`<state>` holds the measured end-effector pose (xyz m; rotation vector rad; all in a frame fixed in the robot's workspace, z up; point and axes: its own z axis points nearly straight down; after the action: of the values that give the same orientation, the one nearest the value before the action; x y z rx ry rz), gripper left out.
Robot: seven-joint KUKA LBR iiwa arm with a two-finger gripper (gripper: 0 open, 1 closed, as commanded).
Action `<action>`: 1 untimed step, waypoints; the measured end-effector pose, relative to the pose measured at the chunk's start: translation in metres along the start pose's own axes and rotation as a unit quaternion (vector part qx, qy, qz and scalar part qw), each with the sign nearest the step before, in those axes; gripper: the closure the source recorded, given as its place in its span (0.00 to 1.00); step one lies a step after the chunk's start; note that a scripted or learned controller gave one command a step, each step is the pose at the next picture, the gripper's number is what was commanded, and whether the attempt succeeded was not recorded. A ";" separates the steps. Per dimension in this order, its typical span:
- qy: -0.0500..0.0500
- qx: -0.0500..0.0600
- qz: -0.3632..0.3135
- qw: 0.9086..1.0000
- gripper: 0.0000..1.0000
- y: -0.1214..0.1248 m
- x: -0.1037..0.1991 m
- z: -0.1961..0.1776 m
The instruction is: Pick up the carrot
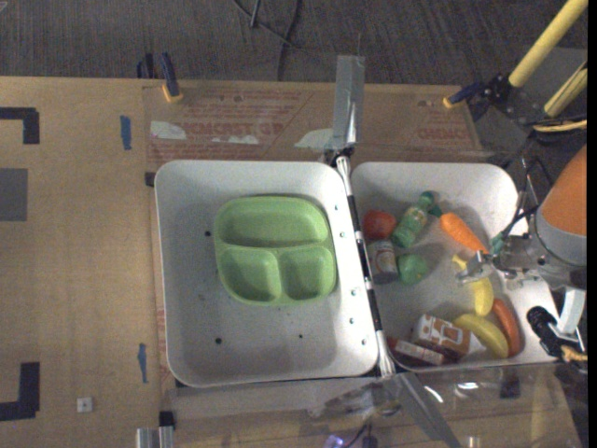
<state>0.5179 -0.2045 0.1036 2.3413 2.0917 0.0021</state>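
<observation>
The table [75, 278] carries two white bins side by side. The left bin [187, 334] holds a green divided plate [275, 248]. The right bin [485, 187] holds the food items. The arm [569, 213] reaches in from the right, and its jaws [476, 264] hang low above the right bin, just beside the lower end of the carrot. How far the jaws are open cannot be told, and nothing shows between them. The carrot [461, 231] lies slanted near the far right part of this bin, next to a green bottle [413, 222]. A banana [482, 332] lies near the front.
</observation>
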 end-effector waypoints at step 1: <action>-0.001 0.000 -0.027 1.000 0.00 0.074 0.000 -0.041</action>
<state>0.5916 -0.2123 0.1443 2.2841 2.1527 0.0005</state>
